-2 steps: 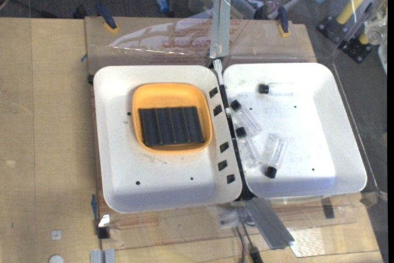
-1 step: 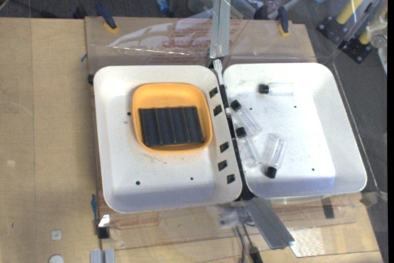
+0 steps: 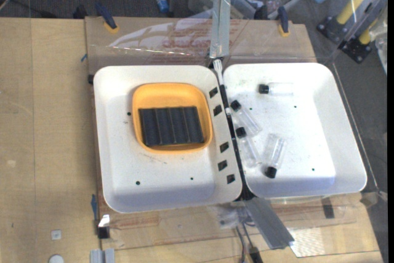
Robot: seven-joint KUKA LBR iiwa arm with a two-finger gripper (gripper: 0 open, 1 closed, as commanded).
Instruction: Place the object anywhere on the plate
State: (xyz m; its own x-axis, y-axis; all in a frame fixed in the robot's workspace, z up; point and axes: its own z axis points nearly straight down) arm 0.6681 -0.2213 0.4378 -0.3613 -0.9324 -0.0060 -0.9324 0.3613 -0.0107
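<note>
Those clear vials (image 3: 274, 151) with black caps by the right bin's (image 3: 320, 80) left edge look light, slick and rolly, so I'd pinch mid-body across the tube; can't tell the gripper's state.

Fig. View from above the bench, at a slant. The arm's side of approach is the right of the view. Along that side, the outer rim of the right bin (image 3: 345, 126) is seen unbroken from its far corner to its near corner. Beyond the rim lie the bench edge (image 3: 363, 197) and the floor (image 3: 375, 108). The left bin (image 3: 114, 151) is likewise seen whole, rim to rim.
</note>
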